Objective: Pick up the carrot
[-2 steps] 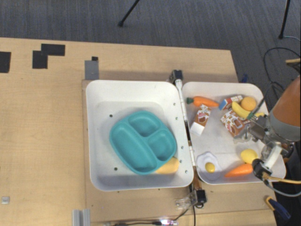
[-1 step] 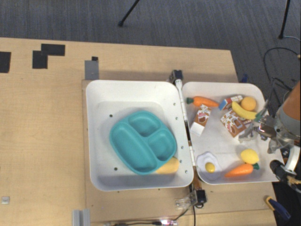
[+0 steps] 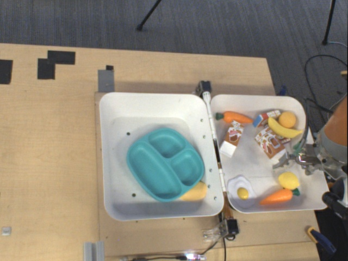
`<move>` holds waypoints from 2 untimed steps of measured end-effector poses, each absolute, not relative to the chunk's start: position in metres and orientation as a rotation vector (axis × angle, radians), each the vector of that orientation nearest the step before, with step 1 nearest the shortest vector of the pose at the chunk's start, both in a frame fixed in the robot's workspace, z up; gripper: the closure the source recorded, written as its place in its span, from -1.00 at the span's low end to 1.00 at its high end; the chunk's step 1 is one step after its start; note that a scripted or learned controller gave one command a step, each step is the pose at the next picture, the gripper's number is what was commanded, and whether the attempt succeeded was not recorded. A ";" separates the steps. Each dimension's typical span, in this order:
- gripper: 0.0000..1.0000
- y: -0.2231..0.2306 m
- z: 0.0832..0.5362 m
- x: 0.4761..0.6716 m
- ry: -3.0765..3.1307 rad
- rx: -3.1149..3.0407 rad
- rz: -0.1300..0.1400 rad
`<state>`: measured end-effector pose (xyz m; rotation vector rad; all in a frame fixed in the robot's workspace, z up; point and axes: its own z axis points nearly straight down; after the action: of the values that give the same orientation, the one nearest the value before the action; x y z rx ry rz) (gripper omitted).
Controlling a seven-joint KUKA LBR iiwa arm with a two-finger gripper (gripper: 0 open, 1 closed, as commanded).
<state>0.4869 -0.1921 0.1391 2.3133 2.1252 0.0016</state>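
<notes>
Two orange carrots lie in the right bin (image 3: 255, 103). One carrot (image 3: 237, 117) rests near the bin's far left corner. The other carrot (image 3: 277, 196) lies by the near wall, just below a yellow lemon (image 3: 289, 180). My gripper (image 3: 294, 160) hangs over the right side of this bin, above the lemon and up and to the right of the near carrot. It is well to the right of the far carrot. Nothing shows in its grasp.
The right bin also holds a banana (image 3: 284, 128), an orange (image 3: 288, 118), a brown snack box (image 3: 270, 141), a small carton (image 3: 234, 132), a white block (image 3: 227, 149) and a fried egg (image 3: 242, 190). A teal divided plate (image 3: 166, 163) sits in the left bin (image 3: 117, 145), over a yellow item (image 3: 196, 192).
</notes>
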 end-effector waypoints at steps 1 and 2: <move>-1.00 -0.168 0.129 0.488 2.658 1.671 0.002; -1.00 -0.139 0.099 0.487 2.887 1.234 0.002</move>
<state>0.4873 -0.1395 0.0995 1.2345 2.8872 0.0019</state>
